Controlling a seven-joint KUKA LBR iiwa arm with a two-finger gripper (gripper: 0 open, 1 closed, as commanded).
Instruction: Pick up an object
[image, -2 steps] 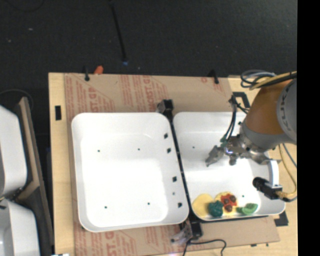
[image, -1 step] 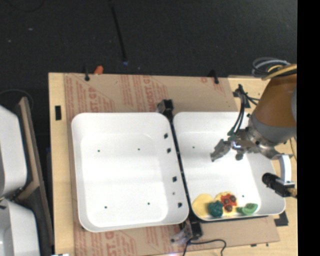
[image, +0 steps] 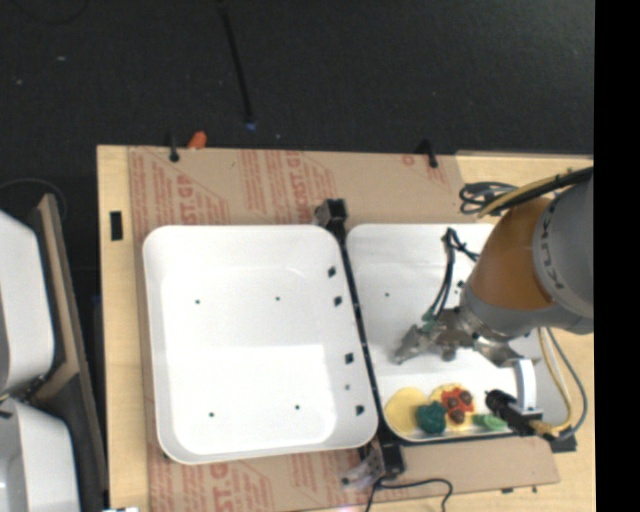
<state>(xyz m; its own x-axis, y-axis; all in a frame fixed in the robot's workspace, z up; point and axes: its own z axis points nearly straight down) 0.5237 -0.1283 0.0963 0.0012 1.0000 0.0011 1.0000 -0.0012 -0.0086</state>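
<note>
- While my claw (image: 425, 343) hangs over the right bin (image: 400, 260), I cannot tell how wide it stands
- Toy cluster (image: 445, 408) lies just beside it, toward the bin's near edge

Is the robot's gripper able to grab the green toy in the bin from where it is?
Probably yes. The gripper hangs just above the green toy in the right bin, nothing lying between them.

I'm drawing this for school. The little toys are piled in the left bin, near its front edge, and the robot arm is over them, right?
Not quite. The camera view shows the little toys piled in the right bin, not the left one. The rest holds: they sit near its front edge, and the robot arm is over that bin.
</note>
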